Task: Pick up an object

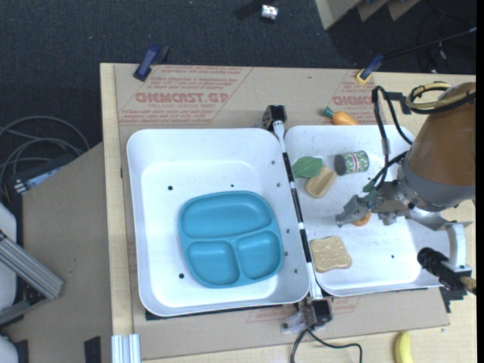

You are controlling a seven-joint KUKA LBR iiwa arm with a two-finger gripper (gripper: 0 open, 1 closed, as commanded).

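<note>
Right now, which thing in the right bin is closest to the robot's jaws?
The small orange piece, right at the gripper. The toast, green can, tan block and green lump all lie farther off.

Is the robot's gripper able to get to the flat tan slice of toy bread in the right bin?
Probably yes. The tan toy bread slice lies flat on the right white bin's floor with nothing on top, and the gripper hangs just above and beside it, with bare floor between.
</note>
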